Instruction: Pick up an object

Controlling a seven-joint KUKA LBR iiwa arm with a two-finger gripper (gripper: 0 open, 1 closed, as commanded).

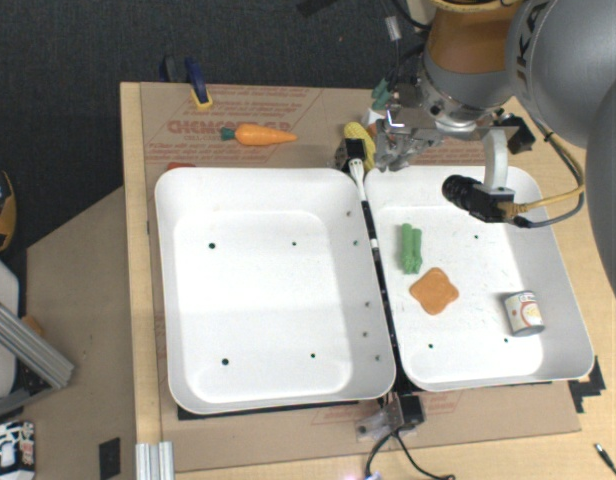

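The pick has not been made, as far as this view shows: every candidate lies loose, and nothing can be seen carried by the hand. The hand hangs over the far left corner of the right bin, close to the rim where the two bins meet. It sits in a clutter of metal parts under the orange-banded wrist, so I cannot tell how far open it is or whether anything is in it. Three things rest on the floor of the right bin. A green stick lies lengthwise toward the left side, nearer than the hand. An orange flat piece lies just nearer and to the right of the stick. A small can lies on its side by the right wall, well apart from the other two. A yellow thing lies just left of the hand at the far rim; whether it is on the rim or on the surface behind it I cannot tell. A toy carrot lies on the surface beyond the left bin, outside both bins. I judge the task to be at its approach stage. Choosing a target, descending, closing on it and lifting are all left to do, and the green stick looks the closest thing inside the bin.
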